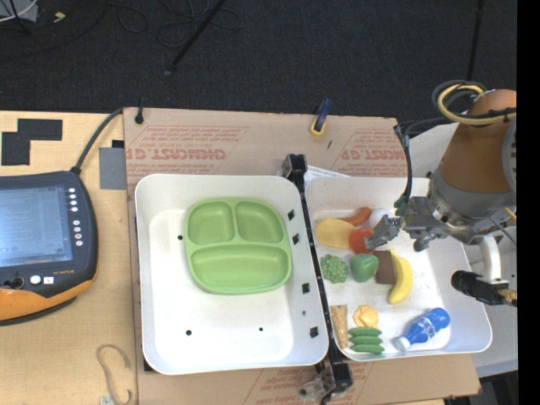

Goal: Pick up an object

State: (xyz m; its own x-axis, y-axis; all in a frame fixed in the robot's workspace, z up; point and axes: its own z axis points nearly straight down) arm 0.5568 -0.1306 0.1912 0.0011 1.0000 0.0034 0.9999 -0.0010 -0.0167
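The gripper (381, 232), fingers too blurred to tell whether spread or pinched, hangs over the crowded right bin (472, 332) just at three o'clock of the red tomato (360, 240), hemmed by the yellow banana (401, 278), brown block (385, 267) and green pepper (364, 267), while the left bin (160, 327) holds a green divided plate (238, 245).

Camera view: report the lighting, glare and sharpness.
Camera view: even, bright lighting on both bins; left bin slightly washed out, with soft shadow beside the green plate; floor behind is dark; toy food fairly sharp, the gripper slightly soft.
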